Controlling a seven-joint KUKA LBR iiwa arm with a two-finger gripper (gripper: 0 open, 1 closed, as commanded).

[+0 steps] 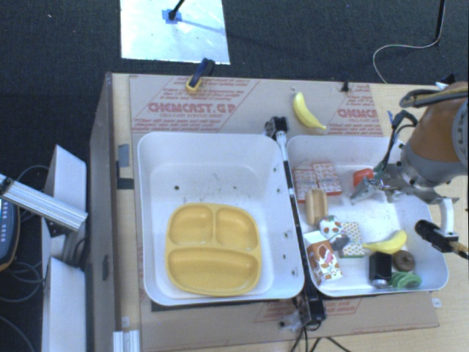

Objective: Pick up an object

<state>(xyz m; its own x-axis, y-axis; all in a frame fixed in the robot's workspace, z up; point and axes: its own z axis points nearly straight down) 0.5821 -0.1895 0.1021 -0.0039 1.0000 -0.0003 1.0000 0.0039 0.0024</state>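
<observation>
My gripper (368, 189) hangs low over the right bin (440, 277), in its upper right part, just below and beside a small red object (362, 175). I see nothing held in it. Around it in that bin lie two red-and-white checkered squares (317, 177), a tan roll (316, 205), a patterned box (343, 234), a printed carton (325, 262), a yellow banana (386, 243), a black can (379, 268), a brown doughnut (403, 260) and a green ring (405, 278).
The left bin (212, 163) holds a yellow divided plate (213, 249). A second banana (307, 113) lies on the bench behind the right bin. A black-and-yellow tool (198, 75) rests at the bench's far edge. The arm (438, 134) enters from the right.
</observation>
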